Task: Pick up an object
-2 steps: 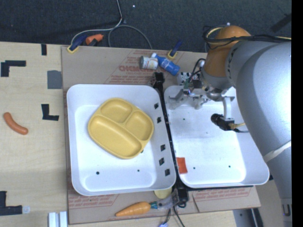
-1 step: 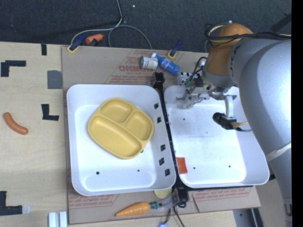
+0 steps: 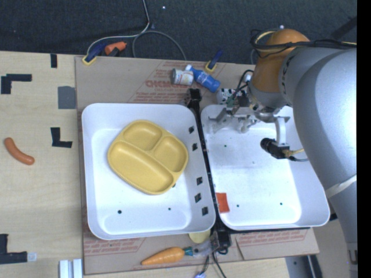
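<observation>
Yellow, smooth, three-welled plastic plate (image 3: 149, 155) lies flat in the left bin (image 3: 93, 172), well apart from the jaws at the right bin's (image 3: 313, 210) far edge; we cannot tell their spread.

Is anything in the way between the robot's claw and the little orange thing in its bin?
Nothing visible is. The gripper is over the far end of the right bin, and the orange piece lies at the near left edge. Only bare white floor lies between them.

Lies flat and right side up, apparently, in the left bin (image 3: 95, 213): a yellow three-compartment plate (image 3: 148, 156), turned askew.
</observation>
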Available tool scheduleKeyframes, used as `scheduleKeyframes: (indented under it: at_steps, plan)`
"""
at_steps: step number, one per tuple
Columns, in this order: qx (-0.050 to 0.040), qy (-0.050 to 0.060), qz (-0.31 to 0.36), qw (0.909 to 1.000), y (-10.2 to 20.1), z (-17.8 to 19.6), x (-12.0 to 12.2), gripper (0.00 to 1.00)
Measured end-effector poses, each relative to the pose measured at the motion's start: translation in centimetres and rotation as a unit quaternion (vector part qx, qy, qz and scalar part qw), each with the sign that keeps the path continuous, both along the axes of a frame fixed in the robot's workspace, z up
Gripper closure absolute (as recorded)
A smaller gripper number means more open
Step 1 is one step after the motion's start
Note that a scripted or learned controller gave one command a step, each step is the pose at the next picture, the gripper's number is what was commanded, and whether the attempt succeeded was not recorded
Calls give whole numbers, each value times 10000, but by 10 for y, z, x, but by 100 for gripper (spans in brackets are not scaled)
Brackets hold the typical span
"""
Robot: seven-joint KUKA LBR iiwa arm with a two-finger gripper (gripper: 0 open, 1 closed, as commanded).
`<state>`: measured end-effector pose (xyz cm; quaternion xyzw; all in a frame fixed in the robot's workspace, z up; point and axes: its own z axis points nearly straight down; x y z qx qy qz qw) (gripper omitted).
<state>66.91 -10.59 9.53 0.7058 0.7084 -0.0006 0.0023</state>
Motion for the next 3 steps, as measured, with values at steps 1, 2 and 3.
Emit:
scheduleKeyframes:
  at_steps: [1,2,3]
  plan:
    - [3,8,-14,10000,10,-10,-1,0]
    - [8,18,-18,10000,6,-8,-13,0]
    - [21,11,-9,10000,4,-10,0,0]
